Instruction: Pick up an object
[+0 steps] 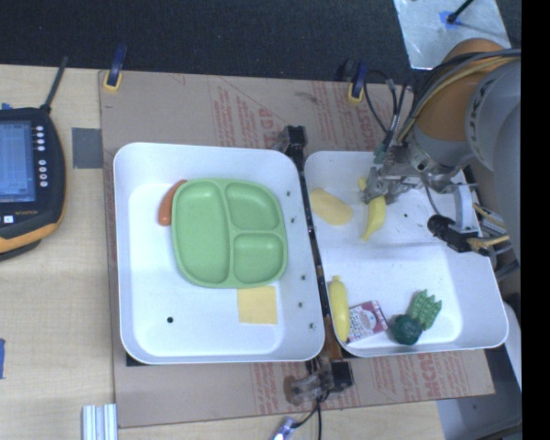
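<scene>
Gripper point(379, 191) seen low in right bin point(481, 273), fingers closed on top end of small banana point(374, 218), which hangs below. Grasp judged made; lift clear of bin floor judged left. Pale yellow piece point(330, 207) lies just beside, untouched.

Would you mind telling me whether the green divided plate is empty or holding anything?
Empty: the green divided plate shows three bare compartments in the left bin.

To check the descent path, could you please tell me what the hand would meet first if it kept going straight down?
Most likely the yellow banana-shaped piece directly under the hand; they may already touch, depth is unclear.
</scene>
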Tool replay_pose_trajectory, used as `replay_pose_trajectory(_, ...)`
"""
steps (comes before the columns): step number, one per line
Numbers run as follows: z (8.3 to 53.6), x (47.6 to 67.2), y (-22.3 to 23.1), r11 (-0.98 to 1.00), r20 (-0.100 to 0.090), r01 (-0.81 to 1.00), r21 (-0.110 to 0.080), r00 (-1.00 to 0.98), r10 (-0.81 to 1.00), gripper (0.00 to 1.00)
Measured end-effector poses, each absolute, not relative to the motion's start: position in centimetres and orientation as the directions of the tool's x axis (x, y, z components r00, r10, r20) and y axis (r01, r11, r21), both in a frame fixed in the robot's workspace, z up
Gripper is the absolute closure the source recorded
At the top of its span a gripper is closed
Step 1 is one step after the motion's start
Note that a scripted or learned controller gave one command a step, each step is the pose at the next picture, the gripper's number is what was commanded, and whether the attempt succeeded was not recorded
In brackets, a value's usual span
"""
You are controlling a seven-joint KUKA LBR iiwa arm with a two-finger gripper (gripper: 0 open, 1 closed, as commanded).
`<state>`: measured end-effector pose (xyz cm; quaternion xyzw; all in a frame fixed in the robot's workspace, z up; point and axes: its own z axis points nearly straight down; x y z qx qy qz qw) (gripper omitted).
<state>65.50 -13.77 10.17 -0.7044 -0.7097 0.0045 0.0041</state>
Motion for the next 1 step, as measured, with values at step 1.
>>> replay_pose_trajectory(1, 19.28, 62.58, -4.42, 0.007, -0.001, 1.0, -0.002, -0.007, 1.0, 1.0)
